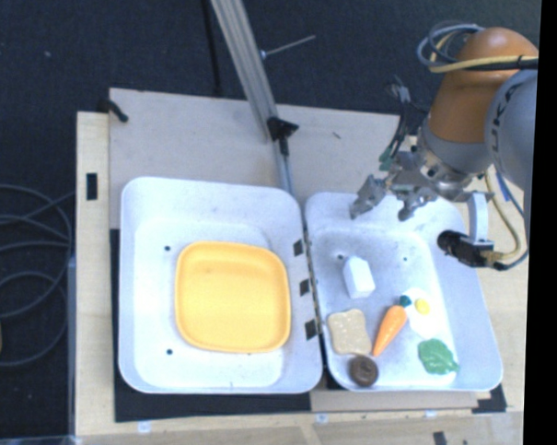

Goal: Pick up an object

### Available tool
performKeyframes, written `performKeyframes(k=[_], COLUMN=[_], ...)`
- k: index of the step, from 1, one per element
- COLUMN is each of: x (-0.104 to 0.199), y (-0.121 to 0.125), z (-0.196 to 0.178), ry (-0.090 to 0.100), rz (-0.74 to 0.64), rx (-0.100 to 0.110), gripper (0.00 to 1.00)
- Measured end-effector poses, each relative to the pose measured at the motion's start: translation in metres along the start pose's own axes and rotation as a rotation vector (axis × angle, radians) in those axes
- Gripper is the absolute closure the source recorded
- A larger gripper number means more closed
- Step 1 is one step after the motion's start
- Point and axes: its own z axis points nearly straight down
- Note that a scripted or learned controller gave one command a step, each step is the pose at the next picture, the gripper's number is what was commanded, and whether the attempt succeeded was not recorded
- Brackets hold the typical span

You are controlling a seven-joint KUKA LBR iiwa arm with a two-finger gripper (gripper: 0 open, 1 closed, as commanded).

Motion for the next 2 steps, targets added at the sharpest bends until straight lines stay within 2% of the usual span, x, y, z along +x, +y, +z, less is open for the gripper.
performKeyframes(k=[2], x=[-0.008], y=[0.000], z=[0.087], ry=[0.000], rz=[0.000], rx=[0.000], gripper=[0.00])
